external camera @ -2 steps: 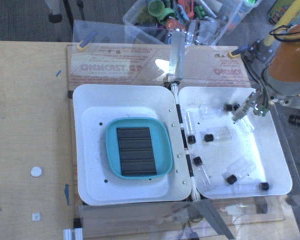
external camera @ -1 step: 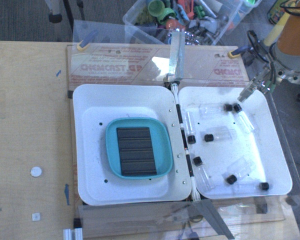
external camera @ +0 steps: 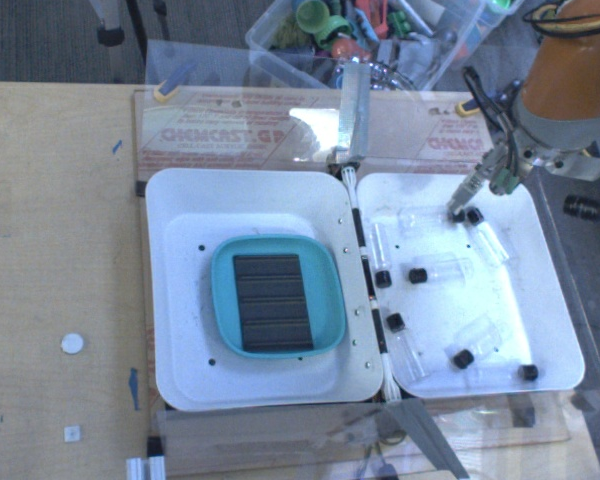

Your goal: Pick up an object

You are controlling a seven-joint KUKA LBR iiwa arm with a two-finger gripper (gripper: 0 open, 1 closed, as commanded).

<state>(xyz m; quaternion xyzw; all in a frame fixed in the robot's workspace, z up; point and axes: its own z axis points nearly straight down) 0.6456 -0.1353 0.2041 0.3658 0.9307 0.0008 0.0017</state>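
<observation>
Presently, your two-finger gripper (external camera: 467, 211) low inside shallow white right bin (external camera: 555, 298), finger state indiscernible, beside clear black-capped plastic vial (external camera: 487, 236).

Bright, even light; plastic-sheet (external camera: 310, 128) glare

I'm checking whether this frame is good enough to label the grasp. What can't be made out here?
- Gripper: in the camera view its fingertips are too small and dark to tell whether they grip anything.
- Clear vials in the right bin: transparent against white, so outlines and exact count are unclear; mostly black caps show.
- Arm: cut off by the top right edge.
- Tub of toys: cut off by the top edge, contents jumbled.
</observation>
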